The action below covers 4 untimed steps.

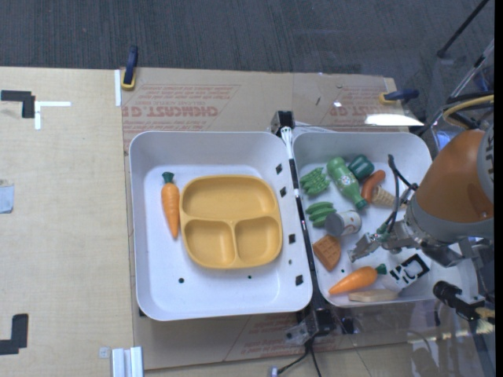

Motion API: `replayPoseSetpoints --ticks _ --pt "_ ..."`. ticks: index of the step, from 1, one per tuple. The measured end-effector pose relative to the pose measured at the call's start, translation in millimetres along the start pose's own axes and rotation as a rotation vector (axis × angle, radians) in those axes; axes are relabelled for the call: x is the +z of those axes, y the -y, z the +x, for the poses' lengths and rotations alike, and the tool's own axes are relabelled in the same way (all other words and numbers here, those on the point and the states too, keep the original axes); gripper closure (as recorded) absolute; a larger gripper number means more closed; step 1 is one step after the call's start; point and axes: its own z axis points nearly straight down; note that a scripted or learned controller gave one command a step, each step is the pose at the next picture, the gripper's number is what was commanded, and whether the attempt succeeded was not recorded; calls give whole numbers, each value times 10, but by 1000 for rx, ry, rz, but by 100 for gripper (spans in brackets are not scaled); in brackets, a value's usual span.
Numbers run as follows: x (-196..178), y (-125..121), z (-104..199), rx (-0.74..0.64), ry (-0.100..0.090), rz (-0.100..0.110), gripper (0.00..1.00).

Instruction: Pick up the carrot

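Two carrots are in view. One orange carrot with a green top lies in the left bin, along the left side of the yellow plate. A second carrot lies near the front of the right bin, its green top pointing right. My gripper hangs over the right bin, just above and behind that second carrot. It looks open, with nothing between its fingers. The arm's grey and orange wrist covers the right part of the bin.
A yellow divided plate takes up the middle of the left bin. Packed into the right bin are a green bottle, green pods, a grey can, an orange cracker, a cone and a tan stick.
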Motion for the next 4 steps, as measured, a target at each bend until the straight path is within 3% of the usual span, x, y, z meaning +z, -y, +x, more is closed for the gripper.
replayPoseSetpoints --ticks 1,2,3,4 --pt "83 -27 285 -146 -1 1 0" --pt "84 -34 322 -231 0 0 0" --pt "82 -28 299 -117 1 -1 0" --pt "85 -19 281 -384 -1 2 0"
